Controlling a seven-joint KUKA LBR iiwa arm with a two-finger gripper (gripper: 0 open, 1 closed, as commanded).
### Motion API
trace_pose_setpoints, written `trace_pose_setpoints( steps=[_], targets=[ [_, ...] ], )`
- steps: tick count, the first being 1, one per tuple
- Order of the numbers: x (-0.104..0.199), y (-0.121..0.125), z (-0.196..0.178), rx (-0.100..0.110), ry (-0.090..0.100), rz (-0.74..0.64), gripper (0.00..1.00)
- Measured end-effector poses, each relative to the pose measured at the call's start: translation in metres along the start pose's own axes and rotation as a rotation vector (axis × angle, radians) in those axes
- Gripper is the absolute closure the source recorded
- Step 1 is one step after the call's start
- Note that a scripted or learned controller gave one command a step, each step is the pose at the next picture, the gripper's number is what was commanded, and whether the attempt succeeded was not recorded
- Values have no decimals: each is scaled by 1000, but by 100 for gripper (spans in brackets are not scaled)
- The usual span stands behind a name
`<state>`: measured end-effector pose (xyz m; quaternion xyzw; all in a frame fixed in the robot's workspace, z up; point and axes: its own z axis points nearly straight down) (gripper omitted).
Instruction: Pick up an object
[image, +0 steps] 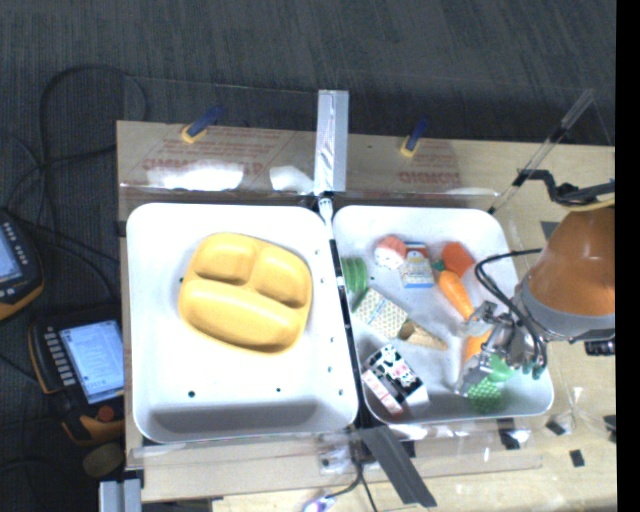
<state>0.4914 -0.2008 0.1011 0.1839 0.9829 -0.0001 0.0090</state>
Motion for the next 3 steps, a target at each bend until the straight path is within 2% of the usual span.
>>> trace_pose_setpoints(
  steps=[1, 2, 3],
  targets=[
    [-31, 16, 12, 3, 10, 7, 0],
    [-3, -11, 10, 1, 0, 62, 0],
    [-33, 36, 12, 2, 2, 47, 0]
  ],
)
